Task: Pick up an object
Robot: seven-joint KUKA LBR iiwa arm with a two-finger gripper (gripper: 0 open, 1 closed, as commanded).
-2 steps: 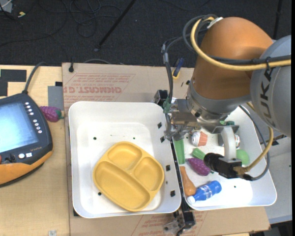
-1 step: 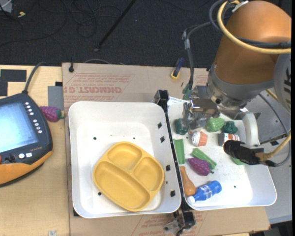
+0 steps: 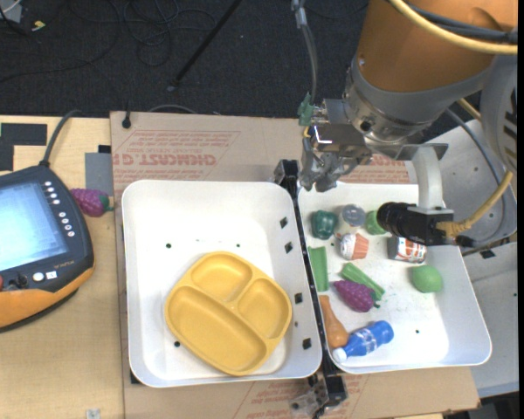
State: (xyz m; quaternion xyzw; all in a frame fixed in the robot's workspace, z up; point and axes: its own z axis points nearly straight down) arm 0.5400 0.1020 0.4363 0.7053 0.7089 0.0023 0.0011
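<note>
Two white bins sit side by side: the left bin [image 3: 148, 225] holds a yellow divided plate [image 3: 228, 311], the right bin [image 3: 463, 330] holds toy food including purple grapes [image 3: 354, 294] and a blue bottle [image 3: 367, 339]. The gripper [image 3: 321, 175] hovers above the right bin's far left corner, gripping nothing visible; its opening cannot be told.

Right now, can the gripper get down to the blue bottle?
Probably yes. The blue bottle lies uncovered near the right bin's front edge, only a carrot alongside it. The gripper hangs over the back edge.
</note>
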